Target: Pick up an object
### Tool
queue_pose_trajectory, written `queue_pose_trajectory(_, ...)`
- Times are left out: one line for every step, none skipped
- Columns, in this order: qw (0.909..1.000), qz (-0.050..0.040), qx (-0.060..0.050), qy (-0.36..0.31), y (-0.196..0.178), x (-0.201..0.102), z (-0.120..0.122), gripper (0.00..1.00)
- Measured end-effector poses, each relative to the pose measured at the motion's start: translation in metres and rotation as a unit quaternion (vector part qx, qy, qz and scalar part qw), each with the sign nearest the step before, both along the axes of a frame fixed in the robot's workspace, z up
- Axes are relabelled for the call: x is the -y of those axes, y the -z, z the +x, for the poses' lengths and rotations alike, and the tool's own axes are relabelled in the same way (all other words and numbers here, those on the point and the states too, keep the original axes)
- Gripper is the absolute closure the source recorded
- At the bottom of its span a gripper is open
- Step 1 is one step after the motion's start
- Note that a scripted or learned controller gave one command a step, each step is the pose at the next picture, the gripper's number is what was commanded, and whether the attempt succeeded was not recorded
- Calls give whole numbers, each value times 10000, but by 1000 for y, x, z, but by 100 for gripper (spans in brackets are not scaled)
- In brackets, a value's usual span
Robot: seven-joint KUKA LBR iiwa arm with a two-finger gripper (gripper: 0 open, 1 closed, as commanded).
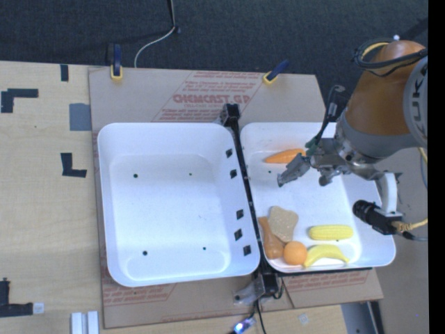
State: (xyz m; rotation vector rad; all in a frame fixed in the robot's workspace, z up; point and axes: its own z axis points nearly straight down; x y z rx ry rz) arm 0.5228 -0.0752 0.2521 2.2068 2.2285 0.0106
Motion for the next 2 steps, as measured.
queue_pose_trajectory(10000, 1, -61, 38, 0, -21, -41, 0)
queue_pose_trajectory(10000, -7, 35, 8, -122, -67, 28, 0)
